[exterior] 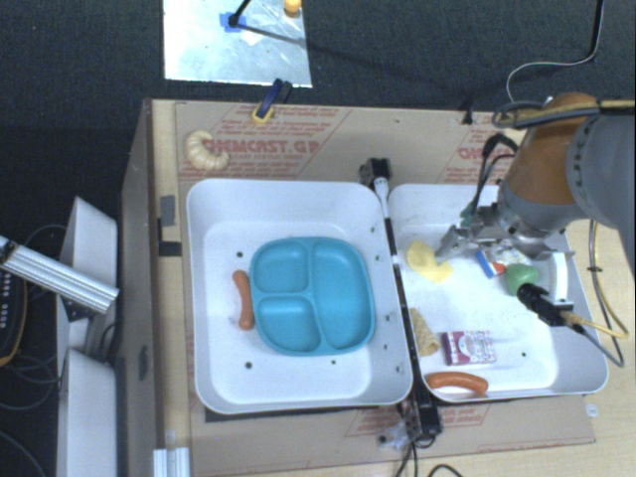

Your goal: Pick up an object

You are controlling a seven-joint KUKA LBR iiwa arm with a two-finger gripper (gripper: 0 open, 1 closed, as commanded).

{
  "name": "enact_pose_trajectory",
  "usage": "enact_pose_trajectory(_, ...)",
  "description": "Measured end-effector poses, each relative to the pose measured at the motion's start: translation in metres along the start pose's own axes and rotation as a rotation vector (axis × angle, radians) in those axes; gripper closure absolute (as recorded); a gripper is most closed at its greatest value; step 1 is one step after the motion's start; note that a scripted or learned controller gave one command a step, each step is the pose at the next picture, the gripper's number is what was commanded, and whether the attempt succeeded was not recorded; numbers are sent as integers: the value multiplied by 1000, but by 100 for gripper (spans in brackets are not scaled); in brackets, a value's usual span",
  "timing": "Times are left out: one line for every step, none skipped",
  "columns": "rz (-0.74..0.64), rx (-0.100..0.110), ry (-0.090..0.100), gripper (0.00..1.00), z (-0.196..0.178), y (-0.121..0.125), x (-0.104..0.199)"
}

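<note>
My tool [459, 242] is down in the right bin [576, 366], right of frame centre, its tip just beside a yellow object [425, 261]; I cannot tell how far open it is. Lower in that bin lie a sausage [458, 384] and a red packet [467, 347]. A blue tray [310, 294] sits in the left bin [214, 266].

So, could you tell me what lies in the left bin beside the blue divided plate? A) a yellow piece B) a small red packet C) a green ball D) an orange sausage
D: an orange sausage lies on the floor of the left bin, just left of the blue divided plate.
</note>
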State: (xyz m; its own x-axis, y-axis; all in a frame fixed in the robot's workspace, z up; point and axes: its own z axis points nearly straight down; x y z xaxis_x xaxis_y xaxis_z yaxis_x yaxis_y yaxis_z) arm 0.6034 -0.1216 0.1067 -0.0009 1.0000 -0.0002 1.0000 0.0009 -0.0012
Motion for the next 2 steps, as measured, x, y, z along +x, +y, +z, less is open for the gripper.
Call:
enact_pose_trajectory(0,-5,-2,0,-23,24,-45)
enact_pose_trajectory(0,-3,-1,0,1,10,-65)
